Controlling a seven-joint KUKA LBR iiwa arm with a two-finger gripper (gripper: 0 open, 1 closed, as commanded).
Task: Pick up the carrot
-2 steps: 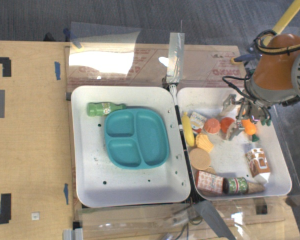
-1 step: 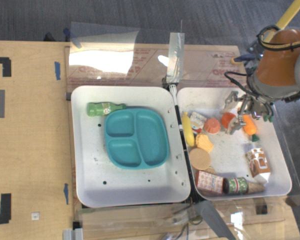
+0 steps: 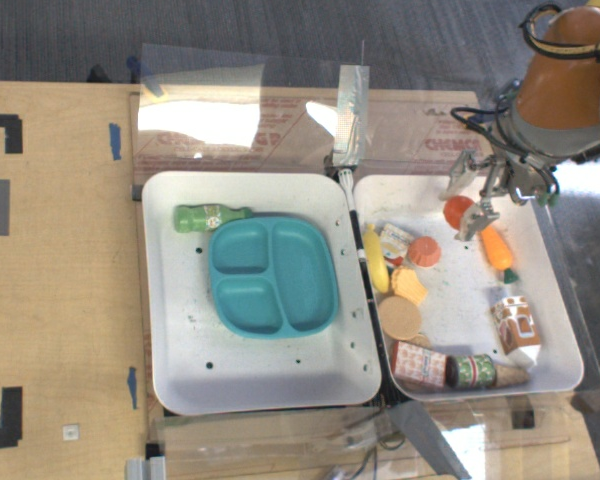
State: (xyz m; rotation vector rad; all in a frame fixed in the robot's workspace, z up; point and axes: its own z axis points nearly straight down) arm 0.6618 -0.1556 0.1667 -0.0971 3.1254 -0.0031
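The carrot (image 3: 497, 248) lies in the right bin (image 3: 558, 298), near its 3 o'clock wall. The claw (image 3: 477, 218) hangs just at the carrot's 10 o'clock; whether it is apart or together, I cannot tell. A red ball (image 3: 458, 210) sits at the claw's 9 o'clock, and a small carton (image 3: 517, 328) lies at the carrot's 6 o'clock. Bare bin floor lies between carrot and carton.
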